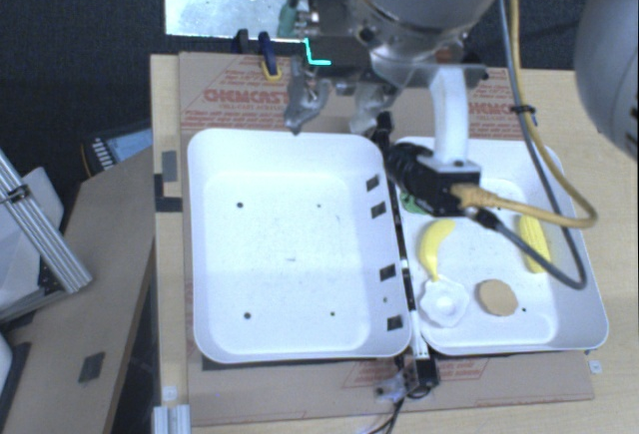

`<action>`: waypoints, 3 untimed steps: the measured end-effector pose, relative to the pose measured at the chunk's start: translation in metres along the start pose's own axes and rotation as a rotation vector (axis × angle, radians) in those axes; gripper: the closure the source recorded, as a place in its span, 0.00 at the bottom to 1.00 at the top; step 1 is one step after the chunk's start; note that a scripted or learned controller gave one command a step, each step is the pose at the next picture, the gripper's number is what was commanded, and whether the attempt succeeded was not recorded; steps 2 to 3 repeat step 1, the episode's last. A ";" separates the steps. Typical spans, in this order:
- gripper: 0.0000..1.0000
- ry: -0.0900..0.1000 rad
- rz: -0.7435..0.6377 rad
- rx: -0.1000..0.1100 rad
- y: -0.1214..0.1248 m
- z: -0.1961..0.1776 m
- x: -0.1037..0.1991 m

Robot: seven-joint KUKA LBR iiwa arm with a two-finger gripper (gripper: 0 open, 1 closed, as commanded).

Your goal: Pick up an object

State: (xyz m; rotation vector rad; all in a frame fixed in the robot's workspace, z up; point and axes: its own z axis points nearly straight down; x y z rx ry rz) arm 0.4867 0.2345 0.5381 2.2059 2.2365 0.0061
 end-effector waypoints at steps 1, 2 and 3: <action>1.00 0.002 -0.004 -0.002 0.000 -0.011 0.000; 1.00 0.002 -0.004 -0.002 0.000 -0.011 0.000; 1.00 0.002 -0.004 -0.002 0.000 -0.011 0.000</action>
